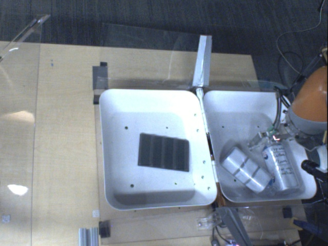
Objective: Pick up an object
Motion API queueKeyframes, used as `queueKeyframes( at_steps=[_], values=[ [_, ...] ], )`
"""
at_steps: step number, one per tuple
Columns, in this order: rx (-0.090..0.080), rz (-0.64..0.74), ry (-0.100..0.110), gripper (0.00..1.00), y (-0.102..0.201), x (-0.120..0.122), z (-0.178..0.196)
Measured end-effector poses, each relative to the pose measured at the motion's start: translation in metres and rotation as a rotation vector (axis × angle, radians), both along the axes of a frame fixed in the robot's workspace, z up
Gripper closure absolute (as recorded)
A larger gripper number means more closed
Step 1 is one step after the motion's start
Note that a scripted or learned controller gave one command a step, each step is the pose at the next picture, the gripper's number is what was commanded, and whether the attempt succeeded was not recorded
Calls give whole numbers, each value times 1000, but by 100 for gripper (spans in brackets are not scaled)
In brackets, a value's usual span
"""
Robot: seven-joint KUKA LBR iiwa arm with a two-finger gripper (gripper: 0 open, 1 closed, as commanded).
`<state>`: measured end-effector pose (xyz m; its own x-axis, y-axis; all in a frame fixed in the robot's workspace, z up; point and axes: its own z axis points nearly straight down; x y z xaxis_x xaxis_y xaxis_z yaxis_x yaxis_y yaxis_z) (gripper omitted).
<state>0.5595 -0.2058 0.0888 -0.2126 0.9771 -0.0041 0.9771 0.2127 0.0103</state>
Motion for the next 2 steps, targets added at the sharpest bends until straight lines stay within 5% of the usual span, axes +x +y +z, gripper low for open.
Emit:
queueKeyframes(
  at_steps=[1,2],
  values=[
    [0,18,1,0,0,6,0],
    [3,10,-2,0,82,-7,1]
  ],
)
